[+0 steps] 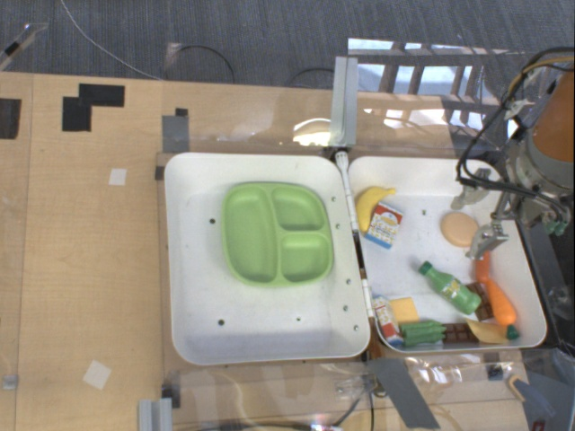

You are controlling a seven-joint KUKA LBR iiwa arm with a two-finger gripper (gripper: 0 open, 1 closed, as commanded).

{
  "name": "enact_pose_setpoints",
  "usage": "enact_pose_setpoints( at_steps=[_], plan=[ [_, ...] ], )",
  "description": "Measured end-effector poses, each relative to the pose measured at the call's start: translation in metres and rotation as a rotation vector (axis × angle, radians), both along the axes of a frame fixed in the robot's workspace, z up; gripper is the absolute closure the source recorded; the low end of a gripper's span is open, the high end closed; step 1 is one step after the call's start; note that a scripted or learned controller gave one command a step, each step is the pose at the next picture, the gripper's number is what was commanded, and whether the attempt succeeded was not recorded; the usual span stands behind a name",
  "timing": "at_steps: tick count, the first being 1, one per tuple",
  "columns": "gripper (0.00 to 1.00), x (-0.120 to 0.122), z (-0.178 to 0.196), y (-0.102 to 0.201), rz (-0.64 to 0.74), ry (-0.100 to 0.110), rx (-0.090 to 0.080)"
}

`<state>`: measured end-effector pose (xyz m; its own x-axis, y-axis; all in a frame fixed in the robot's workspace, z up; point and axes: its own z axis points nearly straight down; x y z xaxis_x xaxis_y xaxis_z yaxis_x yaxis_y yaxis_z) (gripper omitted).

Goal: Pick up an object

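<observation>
I cannot tell the tool [490,239]'s state. It hangs over the carrot [497,299], at 3 o'clock of the cookie [459,230], and could slip between them.

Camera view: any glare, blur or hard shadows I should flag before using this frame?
Camera view: a bright glare patch sits on the bench just behind the bins; lighting inside the left bin is even and its shadows soft; the green tray is sharp; the tool and arm at the right edge look slightly soft.
</observation>
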<state>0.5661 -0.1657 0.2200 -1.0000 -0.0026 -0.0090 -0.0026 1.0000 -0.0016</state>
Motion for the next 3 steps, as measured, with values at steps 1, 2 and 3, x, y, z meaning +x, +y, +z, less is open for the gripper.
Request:
enact_pose_setpoints(
  at_steps=[1, 2, 3],
  plan=[
    [0.00, 0.000, -0.113, -0.032, -0.166, 0.008, 0.003],
    [0.00, 0.019, -0.131, -0.039, -0.209, -0.005, 0.001],
    [0.00, 0.038, -0.131, -0.019, -0.267, -0.004, 0.003]
  ],
)
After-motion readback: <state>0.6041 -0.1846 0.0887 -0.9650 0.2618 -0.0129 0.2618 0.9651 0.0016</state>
